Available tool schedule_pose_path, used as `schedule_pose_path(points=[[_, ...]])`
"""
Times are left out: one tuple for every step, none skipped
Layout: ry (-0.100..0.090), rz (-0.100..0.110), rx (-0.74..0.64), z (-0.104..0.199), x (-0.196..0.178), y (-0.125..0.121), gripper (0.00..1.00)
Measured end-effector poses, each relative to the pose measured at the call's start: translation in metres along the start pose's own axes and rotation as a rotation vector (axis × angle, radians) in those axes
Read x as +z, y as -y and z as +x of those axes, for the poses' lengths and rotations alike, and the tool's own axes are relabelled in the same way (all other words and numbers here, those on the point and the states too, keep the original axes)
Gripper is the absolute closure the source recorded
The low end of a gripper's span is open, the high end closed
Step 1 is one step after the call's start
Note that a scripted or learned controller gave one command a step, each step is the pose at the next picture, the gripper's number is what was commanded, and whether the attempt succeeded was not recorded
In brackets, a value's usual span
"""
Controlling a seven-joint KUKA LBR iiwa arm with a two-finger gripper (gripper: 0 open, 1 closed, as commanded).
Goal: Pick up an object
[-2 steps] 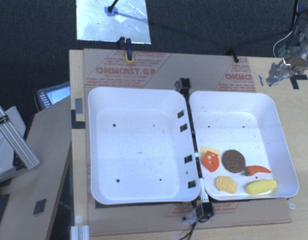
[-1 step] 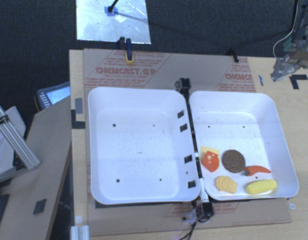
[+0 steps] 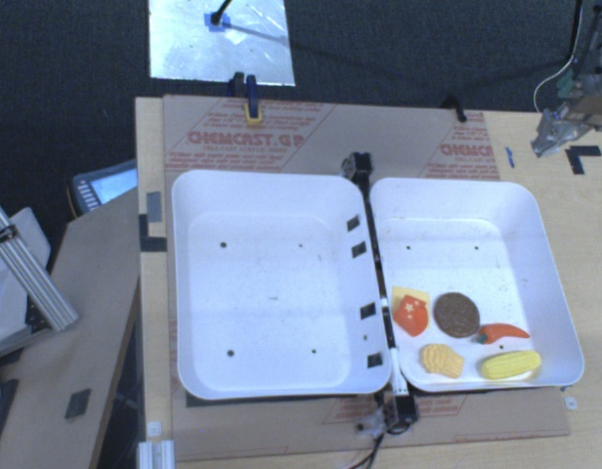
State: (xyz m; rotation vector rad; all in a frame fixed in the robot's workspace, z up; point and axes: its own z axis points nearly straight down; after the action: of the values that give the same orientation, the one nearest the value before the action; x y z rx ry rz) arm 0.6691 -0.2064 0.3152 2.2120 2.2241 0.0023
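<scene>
Two white bins (image 3: 272,189) rest on a cardboard-covered bench (image 3: 399,130).

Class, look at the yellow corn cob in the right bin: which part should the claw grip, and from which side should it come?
Grip the corn cob across its narrow middle, coming straight down from above. It lies flat with its long axis running left-right, close to the bin's near wall and just below the chili pepper, so a sideways approach looks blocked.
</scene>
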Motion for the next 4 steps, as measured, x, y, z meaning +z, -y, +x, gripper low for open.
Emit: schedule_pose_path(points=[[0.000, 0.001, 0.000, 0.000, -0.002, 0.000, 1.00], [-0.002, -0.003, -0.004, 0.058, -0.045, -0.001, 1.00], [0.001, 0.000, 0.008, -0.002, -0.033, 0.002, 1.00], [0.000, 0.000, 0.002, 0.000, -0.039, 0.000, 1.00]])
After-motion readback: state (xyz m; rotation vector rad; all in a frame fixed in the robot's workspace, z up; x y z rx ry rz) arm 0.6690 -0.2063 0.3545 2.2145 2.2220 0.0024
